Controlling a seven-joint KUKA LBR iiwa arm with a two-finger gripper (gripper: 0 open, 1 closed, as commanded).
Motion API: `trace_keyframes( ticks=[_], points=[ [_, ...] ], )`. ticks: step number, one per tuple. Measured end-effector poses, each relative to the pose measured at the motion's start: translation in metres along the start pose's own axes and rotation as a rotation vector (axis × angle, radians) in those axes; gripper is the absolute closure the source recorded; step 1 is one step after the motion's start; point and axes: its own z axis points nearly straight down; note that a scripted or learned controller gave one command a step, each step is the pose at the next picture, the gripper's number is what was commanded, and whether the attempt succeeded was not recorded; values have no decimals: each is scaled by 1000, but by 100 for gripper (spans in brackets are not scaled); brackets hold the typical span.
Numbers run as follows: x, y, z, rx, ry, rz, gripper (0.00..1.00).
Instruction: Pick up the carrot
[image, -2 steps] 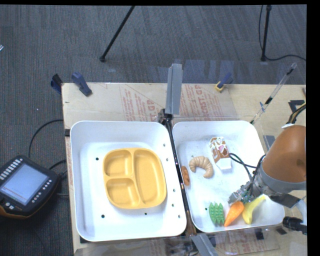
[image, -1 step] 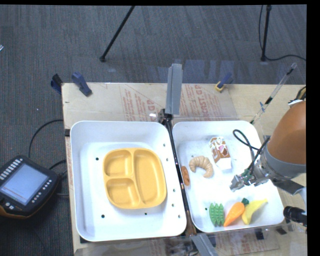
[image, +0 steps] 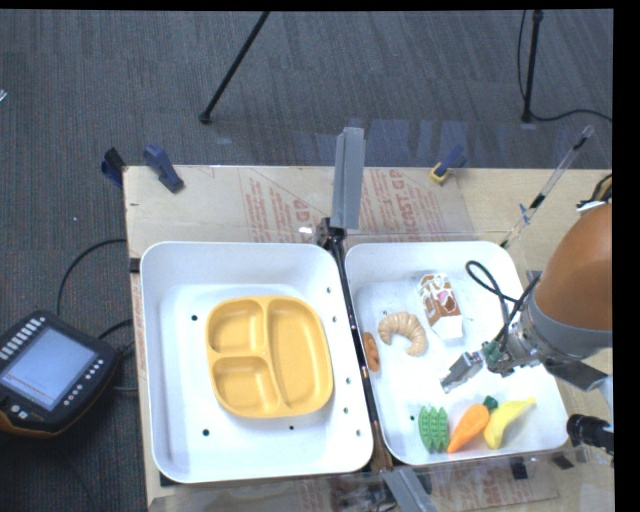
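Carrot (image: 468, 427) lies flat near front edge of right bin (image: 400, 262), between green toy (image: 433, 427) and banana (image: 506, 420), touching or nearly touching both. Gripper (image: 462, 372) hovers above carrot, slightly back and left, not in contact. Jaws: cannot tell how far open; nothing visible between them. Croissant (image: 404, 331) and wrapped snack (image: 440, 303) sit further back. Yellow tray (image: 268, 356) in left bin. Judgement: pick not yet made; descent, closing, lift all remain.

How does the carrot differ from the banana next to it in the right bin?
The carrot is orange with a green top; the banana is plain yellow. The carrot is straight and tapers to a point at its lower end; the banana curves. The carrot lies left of the banana, nearer the green toy. Both lie at a similar slant, side by side.
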Motion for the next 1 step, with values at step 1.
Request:
trace_keyframes(
  ticks=[1],
  points=[
    [-30, -8, 45, 1, 2, -222, 0]
  ],
)
